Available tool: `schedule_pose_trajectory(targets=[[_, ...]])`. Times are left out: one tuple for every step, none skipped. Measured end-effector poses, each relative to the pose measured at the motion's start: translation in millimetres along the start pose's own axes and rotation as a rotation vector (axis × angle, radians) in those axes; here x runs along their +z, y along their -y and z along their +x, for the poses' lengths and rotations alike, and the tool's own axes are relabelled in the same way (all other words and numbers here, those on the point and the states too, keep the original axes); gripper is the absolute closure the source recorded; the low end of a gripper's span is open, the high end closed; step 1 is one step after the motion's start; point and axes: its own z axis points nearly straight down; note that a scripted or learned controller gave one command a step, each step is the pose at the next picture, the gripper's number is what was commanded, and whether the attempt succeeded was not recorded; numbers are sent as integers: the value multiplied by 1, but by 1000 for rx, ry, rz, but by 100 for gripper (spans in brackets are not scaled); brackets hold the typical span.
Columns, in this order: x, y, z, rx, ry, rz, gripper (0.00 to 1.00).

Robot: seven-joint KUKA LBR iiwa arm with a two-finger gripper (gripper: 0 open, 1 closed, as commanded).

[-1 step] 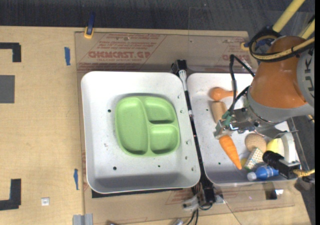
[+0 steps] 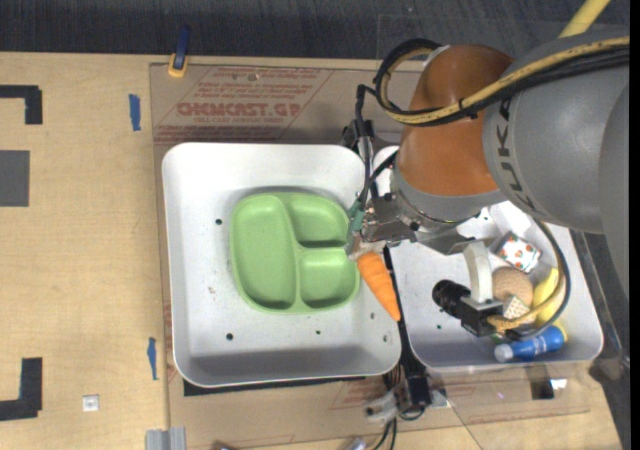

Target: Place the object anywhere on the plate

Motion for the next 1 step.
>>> schedule_pose_trajectory(targets=[[-23,-41,58,40,2,1,100]])
